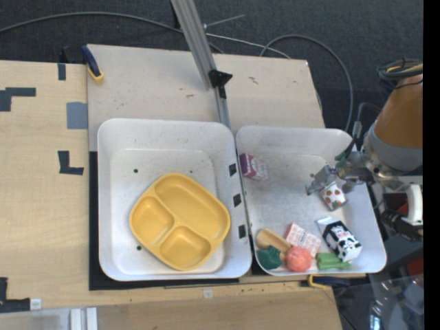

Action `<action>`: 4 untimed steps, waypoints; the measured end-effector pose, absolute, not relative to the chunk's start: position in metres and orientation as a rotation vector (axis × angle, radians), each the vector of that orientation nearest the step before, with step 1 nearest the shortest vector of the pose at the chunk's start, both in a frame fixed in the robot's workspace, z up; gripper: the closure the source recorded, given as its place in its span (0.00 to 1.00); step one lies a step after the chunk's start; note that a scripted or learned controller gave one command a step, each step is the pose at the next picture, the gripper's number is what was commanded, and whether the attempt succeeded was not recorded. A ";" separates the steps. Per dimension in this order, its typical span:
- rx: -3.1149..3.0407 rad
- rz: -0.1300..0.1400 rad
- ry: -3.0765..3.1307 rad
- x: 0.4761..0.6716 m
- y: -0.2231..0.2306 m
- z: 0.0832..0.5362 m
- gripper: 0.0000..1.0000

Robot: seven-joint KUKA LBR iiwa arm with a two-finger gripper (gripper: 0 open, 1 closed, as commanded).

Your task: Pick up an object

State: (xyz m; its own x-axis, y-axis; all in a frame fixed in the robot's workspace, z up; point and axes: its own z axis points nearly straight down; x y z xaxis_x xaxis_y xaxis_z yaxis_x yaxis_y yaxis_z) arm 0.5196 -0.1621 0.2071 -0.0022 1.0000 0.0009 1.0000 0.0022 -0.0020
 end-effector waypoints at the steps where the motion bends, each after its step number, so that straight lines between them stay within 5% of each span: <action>1: -2.218 0.001 -2.222 0.520 -0.162 0.207 0.00; 3: -2.216 0.007 -2.218 0.508 -0.155 0.093 0.00; 4: -2.215 0.003 -2.221 0.510 -0.155 0.106 1.00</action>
